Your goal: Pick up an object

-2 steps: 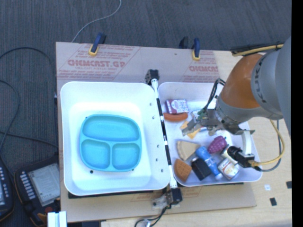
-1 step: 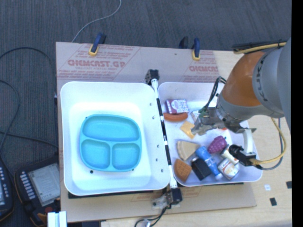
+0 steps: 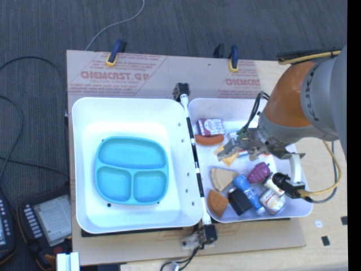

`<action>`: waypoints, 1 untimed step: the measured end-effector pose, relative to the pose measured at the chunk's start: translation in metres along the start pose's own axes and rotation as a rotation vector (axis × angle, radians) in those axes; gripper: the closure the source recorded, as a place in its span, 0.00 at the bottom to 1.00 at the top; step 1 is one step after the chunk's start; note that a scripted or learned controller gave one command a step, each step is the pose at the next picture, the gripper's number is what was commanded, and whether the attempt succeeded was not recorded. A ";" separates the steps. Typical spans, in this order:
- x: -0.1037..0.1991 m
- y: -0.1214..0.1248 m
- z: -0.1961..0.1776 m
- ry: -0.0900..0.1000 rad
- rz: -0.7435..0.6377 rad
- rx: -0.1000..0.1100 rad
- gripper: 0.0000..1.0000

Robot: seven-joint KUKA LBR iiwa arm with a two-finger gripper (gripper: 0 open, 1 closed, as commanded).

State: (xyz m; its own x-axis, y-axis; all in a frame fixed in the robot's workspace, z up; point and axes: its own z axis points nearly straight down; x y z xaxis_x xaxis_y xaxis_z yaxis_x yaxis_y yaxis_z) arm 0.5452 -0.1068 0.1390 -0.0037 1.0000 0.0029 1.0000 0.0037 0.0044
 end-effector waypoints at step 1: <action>0.011 -0.015 0.049 -0.003 0.004 -0.013 0.00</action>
